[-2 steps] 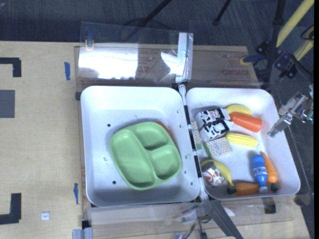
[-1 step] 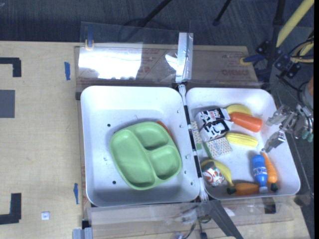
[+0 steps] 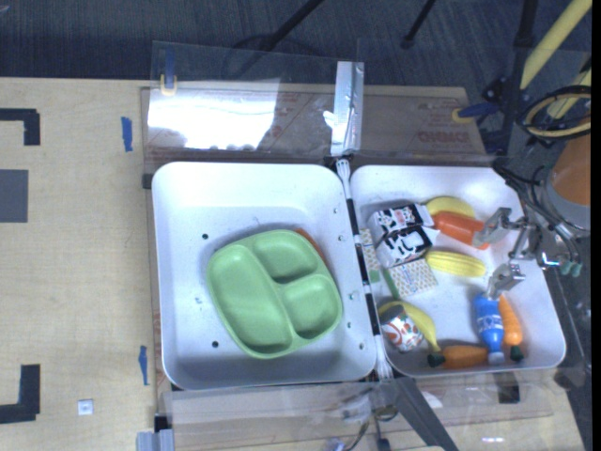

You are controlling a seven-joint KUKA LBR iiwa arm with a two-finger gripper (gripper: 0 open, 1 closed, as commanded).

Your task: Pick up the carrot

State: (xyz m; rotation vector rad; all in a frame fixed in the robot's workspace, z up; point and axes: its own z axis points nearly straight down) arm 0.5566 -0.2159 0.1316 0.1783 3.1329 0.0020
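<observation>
Gripper (image 3: 498, 247) hangs open over right bin (image 3: 554, 346), fingers spread, holding nothing. Carrot (image 3: 510, 320) lies just near of it, touching blue bottle (image 3: 487, 322); a second carrot (image 3: 462, 354) along near wall. Corn (image 3: 455, 263), banana (image 3: 420, 319) left. Green plate (image 3: 272, 292) in left bin (image 3: 188, 252).

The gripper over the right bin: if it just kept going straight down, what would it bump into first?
Probably the carrot beside the blue bottle, just below the gripper; depth is hard to judge from this slant.

Orange-banded wrist (image 3: 575, 178); silvery metal fingers (image 3: 492, 225); dark cabling.
</observation>
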